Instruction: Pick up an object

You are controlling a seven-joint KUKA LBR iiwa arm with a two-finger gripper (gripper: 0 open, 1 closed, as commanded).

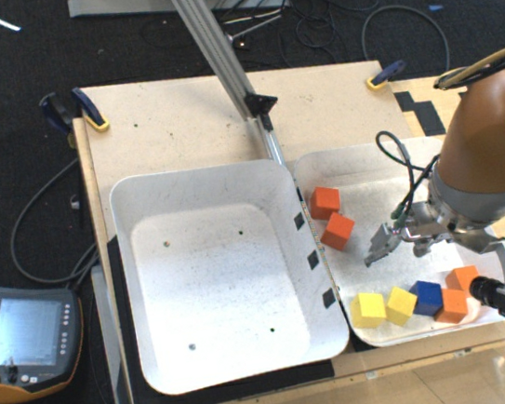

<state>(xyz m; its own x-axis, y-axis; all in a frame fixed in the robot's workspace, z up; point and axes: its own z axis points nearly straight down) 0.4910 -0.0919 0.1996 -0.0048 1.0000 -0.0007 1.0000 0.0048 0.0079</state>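
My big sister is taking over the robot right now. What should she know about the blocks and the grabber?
Gripper: hovering over the right white bin, with nothing seen between its fingers; whether it is open or shut is unclear.
Blocks, all in the right bin: two orange cubes touching near the left wall; along the near edge, two yellow cubes, a blue cube and two more orange blocks.
Done: nothing picked up yet.
Left: lower onto a block, grip and lift. The nearest look like the two orange cubes to the gripper's left.
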